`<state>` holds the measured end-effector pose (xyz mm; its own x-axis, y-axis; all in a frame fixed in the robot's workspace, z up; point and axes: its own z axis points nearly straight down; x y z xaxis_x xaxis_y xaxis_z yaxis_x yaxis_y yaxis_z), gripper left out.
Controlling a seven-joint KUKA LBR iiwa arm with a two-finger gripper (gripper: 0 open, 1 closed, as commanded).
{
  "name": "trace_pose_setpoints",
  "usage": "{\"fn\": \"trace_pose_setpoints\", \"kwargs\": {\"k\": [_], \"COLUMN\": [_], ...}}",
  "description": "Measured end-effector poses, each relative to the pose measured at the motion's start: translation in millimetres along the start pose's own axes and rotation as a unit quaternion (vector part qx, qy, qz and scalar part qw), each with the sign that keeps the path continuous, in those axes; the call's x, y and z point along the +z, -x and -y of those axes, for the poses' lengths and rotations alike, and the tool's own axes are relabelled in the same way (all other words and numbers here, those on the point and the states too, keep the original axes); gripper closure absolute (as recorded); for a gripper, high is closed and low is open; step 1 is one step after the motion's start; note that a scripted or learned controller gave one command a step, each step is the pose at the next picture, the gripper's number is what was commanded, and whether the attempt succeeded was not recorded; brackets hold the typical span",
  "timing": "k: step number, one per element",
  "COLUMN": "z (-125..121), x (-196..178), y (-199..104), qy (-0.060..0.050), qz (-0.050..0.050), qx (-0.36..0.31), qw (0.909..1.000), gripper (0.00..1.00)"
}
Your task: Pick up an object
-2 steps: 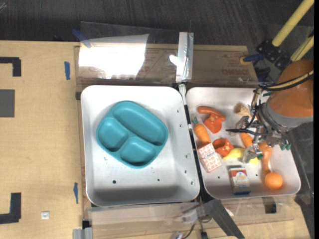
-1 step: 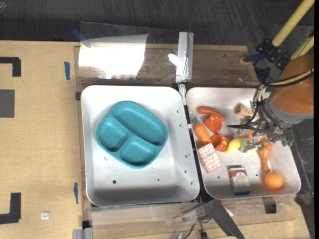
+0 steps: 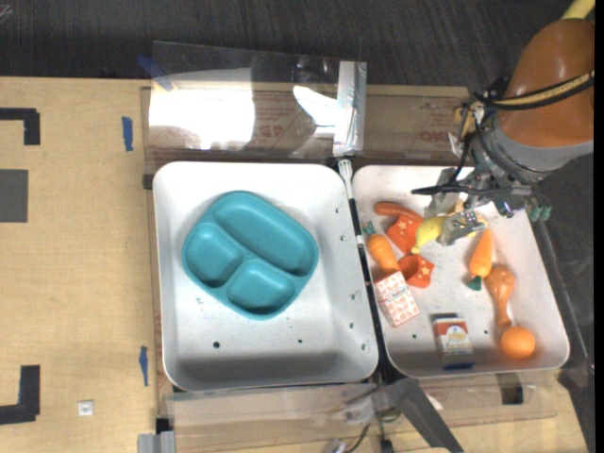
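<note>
My gripper (image 3: 460, 223) hangs low over the upper middle of the right bin (image 3: 552, 300), under the grey and orange arm. Its tip is right beside a small yellow object (image 3: 429, 232), which lies against a red toy (image 3: 406, 226); I cannot tell whether they touch. Around them lie an orange carrot (image 3: 481, 253), an orange drumstick-shaped toy (image 3: 501, 289), an orange ball (image 3: 517, 343), a small orange piece (image 3: 380, 251), a red block (image 3: 418, 271), a red-and-white carton (image 3: 396, 297) and a little printed box (image 3: 453, 334).
The left bin (image 3: 179, 338) holds a teal divided plate (image 3: 248, 253). A clear plastic sheet with tape (image 3: 283, 111) lies behind both bins. The raised rim between the bins (image 3: 363, 262) runs close to the leftmost toys. The arm's body (image 3: 552, 83) overhangs the right bin's far right corner.
</note>
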<state>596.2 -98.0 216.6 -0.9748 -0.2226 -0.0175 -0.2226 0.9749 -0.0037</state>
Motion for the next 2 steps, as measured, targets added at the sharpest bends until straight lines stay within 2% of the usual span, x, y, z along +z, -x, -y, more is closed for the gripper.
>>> {"fn": "trace_pose_setpoints", "kwargs": {"k": [1, 2], "z": [-70, 0], "x": [-22, 76], "y": [19, -33], "qy": [0.002, 0.003], "qz": [-0.003, -0.009], "qx": [-0.023, -0.074], "qw": [0.9997, 0.9972], "gripper": [1.00, 1.00]}}
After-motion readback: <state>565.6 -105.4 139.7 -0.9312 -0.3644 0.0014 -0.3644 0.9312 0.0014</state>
